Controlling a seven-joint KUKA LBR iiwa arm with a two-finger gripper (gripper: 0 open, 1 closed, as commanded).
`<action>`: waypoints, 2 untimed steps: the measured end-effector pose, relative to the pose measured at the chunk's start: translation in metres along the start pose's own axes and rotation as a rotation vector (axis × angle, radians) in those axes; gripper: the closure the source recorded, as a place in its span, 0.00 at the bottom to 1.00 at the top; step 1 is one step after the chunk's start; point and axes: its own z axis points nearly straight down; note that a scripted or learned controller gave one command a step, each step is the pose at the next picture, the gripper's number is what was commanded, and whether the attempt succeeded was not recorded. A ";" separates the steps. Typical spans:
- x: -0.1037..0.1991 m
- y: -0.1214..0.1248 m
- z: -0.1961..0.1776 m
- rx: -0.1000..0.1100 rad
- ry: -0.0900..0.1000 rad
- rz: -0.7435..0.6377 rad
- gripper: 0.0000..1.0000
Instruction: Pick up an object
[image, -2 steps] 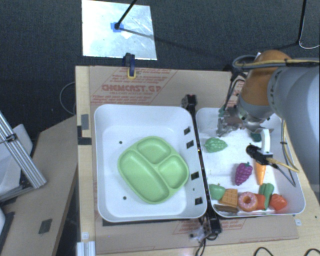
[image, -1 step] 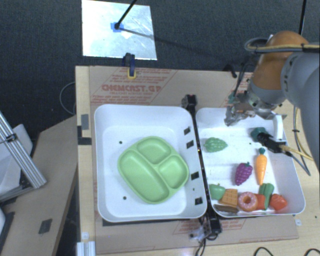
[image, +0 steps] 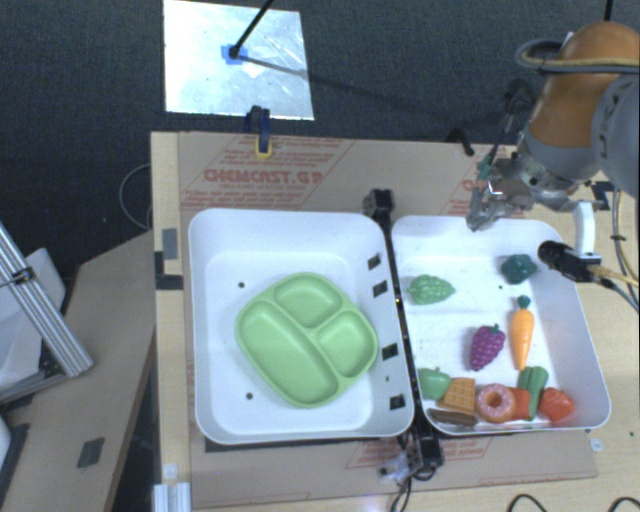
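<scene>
- Step in hand, as I judge it: approach. The tool (image: 488, 215) hangs over the upper edge of the right bin (image: 585, 330), upper right of frame, not yet down among the toys.
- Candidates all lie in the right bin: green grapes (image: 431, 290) near its left wall, dark teal piece (image: 518, 267) closest to the tool, carrot (image: 521, 335) and purple grapes (image: 487, 345) mid-bin, then a crowded row along the lower edge w/ donut (image: 495, 402), waffle-like piece (image: 459, 395), red piece (image: 556, 403).
- To do it well, imo: go for an isolated item, e.g. the teal piece or the green grapes; each lies apart from its neighbours. Avoid the lower row, where things touch and a grab may catch two or slip.
- Come straight down, centred on the item, stay off the bin wall.
- Left bin (image: 220, 250) carries a green divided plate (image: 305, 338); not needed for the pick.
- Tool state: nothing visible betw. the tips, touches no toy. Too small and blurred to say how far open; can't tell.
</scene>
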 end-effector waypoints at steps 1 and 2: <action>0.000 0.001 0.000 0.005 0.001 -0.001 1.00; 0.053 -0.030 0.002 0.009 0.002 -0.003 1.00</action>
